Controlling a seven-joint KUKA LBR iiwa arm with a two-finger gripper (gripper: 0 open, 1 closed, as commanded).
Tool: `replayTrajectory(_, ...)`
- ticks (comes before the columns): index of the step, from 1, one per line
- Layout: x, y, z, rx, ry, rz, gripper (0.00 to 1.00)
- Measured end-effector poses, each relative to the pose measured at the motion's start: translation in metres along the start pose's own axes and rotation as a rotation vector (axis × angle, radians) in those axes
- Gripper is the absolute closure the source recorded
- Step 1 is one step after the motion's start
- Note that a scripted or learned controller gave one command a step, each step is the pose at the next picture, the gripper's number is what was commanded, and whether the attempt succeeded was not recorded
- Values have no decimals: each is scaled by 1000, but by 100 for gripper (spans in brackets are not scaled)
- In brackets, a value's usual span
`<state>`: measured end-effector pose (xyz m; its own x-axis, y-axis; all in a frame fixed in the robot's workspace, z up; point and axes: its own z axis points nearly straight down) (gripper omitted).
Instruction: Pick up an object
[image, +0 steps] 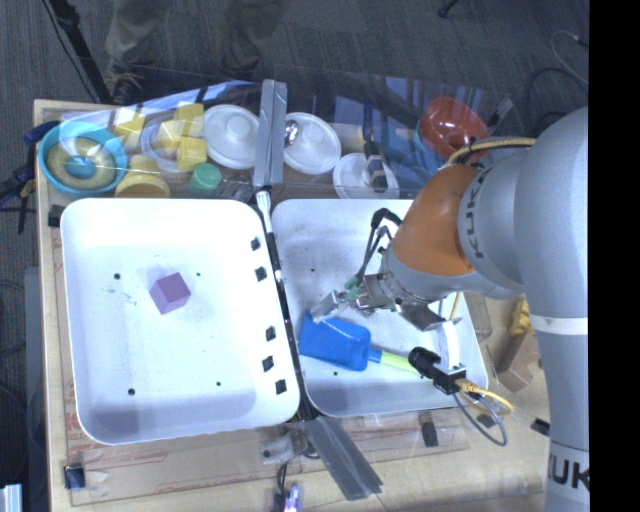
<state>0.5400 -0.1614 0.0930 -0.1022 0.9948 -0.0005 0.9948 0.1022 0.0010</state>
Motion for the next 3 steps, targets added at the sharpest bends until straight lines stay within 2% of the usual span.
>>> replayTrajectory(1,36,-49,-1,-6,-9,1,0)
replayTrajectory(2,22,-50,-14,-12,-31,9,100)
replayTrajectory(3,27,1,-160,-1,-1,-33,100)
